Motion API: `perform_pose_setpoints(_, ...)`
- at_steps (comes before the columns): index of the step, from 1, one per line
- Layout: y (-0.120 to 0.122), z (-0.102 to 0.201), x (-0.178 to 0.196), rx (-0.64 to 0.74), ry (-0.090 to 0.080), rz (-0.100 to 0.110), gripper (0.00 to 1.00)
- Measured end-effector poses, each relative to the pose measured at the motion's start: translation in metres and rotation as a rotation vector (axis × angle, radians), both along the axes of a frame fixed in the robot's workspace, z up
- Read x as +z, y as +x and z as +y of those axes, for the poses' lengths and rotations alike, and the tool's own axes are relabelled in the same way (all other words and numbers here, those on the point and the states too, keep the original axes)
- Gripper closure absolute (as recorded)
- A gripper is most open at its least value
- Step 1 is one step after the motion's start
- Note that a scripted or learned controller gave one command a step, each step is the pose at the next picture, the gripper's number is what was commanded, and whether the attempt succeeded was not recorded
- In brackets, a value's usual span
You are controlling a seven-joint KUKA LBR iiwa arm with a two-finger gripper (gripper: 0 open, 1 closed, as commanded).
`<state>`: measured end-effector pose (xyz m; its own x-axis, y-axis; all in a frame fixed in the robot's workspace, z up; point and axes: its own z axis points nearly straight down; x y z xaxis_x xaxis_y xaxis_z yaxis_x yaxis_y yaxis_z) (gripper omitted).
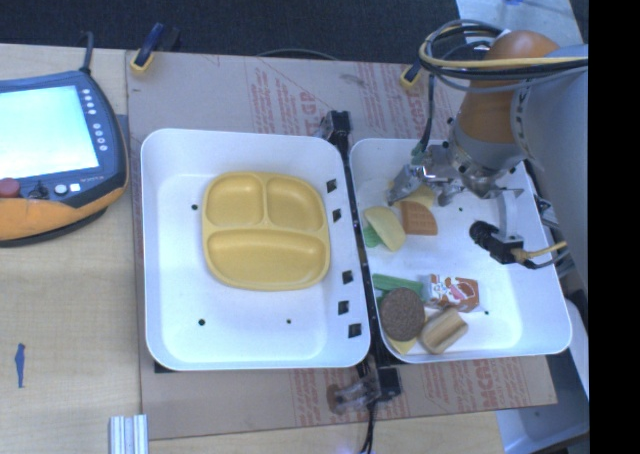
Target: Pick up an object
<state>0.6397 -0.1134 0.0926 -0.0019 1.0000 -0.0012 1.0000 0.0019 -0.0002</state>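
While the arm [520, 82] reaches in from the right of the camera view, its claw [422, 180] hangs low over the far part of the right bin [530, 327], just above a pale yellow-green piece [385, 227] and a brown wedge [420, 219] that lie touching each other near the bin's left wall. Whether the claw is open or closed I cannot tell, since the metal parts blur together from above, and nothing can be seen held in it. Nearer the front of the same bin sit a dark round cookie-like disc [403, 313], a small bun-shaped piece [444, 331] and a red-and-white packet [452, 291], close together. The left bin [170, 242] carries a yellow divided tray [266, 230]. I judge this to be the approach, with the grasp not yet made; the next move seems to call for centring the claw over one piece, likely the wedge, and descending so that its neighbour is not caught.
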Motion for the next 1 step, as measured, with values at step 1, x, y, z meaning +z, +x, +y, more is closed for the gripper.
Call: perform_pose_setpoints(1,-0.0022,0.0135,-0.0005,0.004,0.001,0.004,0.0)
